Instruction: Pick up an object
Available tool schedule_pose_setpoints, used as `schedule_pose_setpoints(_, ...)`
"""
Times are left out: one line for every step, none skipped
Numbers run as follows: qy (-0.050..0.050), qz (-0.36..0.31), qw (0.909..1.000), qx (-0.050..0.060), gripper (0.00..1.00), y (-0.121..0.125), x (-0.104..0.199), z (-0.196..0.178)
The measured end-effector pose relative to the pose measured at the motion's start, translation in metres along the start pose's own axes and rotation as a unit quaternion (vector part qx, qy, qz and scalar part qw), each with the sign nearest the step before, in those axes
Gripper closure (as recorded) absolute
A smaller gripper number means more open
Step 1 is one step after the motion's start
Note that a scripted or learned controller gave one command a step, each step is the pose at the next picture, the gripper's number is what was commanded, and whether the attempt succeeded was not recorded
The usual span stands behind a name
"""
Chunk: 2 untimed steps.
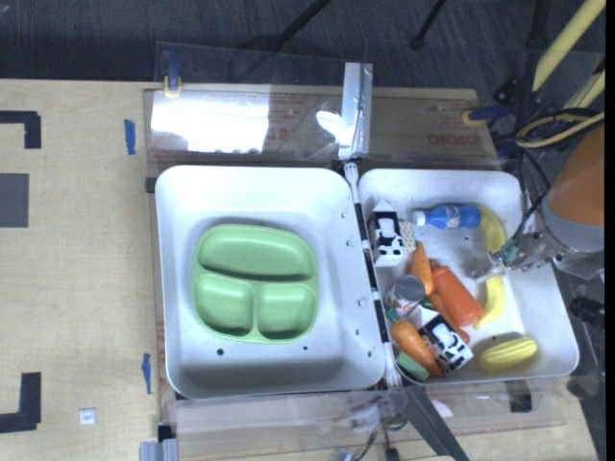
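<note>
Two shallow white bins sit side by side on a wooden bench. Left bin (183,219) holds a green divided tray (256,279). Right bin (548,301) holds a cluster of small toys: an orange bottle (455,297), a lemon (507,352), a banana (493,298), a blue-capped bottle (448,218) and a carrot (412,339). At that bin's right rim, the gripper (506,254) hangs near the banana; whether it is open or closed cannot be told.

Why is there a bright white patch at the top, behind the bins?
In the camera view, that is glare: light bouncing off the clear plastic sheet behind the left bin. The green tray looks sharp, while the arm at the right edge looks blurry.
</note>
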<state>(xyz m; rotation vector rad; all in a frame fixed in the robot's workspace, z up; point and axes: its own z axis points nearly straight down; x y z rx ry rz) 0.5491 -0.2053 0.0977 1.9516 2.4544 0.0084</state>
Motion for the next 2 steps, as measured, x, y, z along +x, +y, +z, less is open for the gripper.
schedule_pose_setpoints(0.0,0.058,0.9983,0.004,1.0,0.016,0.081,-0.114)
schedule_pose_setpoints(0.0,0.094,0.9955,0.003,1.0,0.027,0.091,-0.116)
